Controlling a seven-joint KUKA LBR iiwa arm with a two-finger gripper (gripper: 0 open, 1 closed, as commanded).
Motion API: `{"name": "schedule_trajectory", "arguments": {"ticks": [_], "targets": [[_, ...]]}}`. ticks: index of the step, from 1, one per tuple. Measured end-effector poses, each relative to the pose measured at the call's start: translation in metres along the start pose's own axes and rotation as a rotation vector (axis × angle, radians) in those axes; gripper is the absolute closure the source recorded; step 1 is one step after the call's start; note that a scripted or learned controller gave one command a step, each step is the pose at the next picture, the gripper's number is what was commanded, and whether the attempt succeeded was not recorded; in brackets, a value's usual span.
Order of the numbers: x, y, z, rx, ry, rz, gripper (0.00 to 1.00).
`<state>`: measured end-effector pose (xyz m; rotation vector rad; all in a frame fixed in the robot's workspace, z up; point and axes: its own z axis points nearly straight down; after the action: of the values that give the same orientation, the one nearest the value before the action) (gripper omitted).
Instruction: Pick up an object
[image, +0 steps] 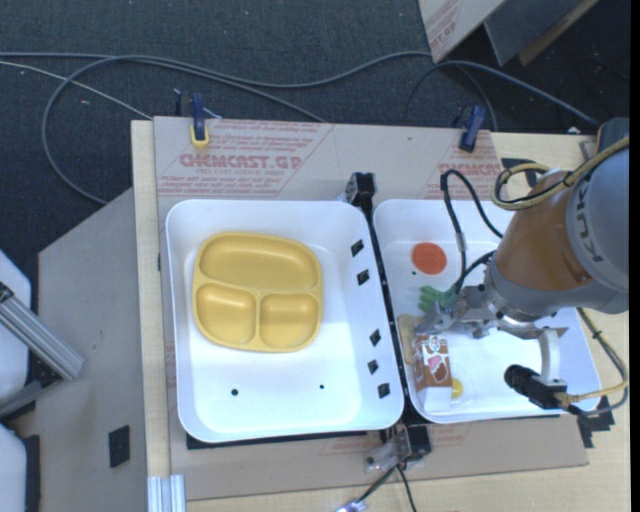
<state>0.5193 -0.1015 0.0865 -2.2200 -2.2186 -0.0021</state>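
Bench bins (190, 330): yellow tray (258, 291); orange disc (429, 258), packet (433, 362).

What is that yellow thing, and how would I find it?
Look in the left white bin. The yellow tray lies in its upper half, a rounded plate with three compartments. It is the largest item in either bin, and the sole yellow dish.

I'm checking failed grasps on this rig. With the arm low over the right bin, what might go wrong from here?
1. The gripper sits where a green object and a brown packet lie close together, so it may nudge both and lift neither.
2. The packet lies near the right bin wall beside the divider, which may crowd the fingers.
3. The orange disc lies flat and may be hard to grip.
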Motion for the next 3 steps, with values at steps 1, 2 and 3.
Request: {"name": "schedule_trajectory", "arguments": {"ticks": [1,2,3], "targets": [[0.002,0.002,-0.013,-0.008,0.001,-0.001,1.0],[0.0,0.006,-0.077,-0.007,-0.004,-0.002,1.0],[0.002,0.011,-0.14,-0.007,-0.004,-0.002,1.0]]}}
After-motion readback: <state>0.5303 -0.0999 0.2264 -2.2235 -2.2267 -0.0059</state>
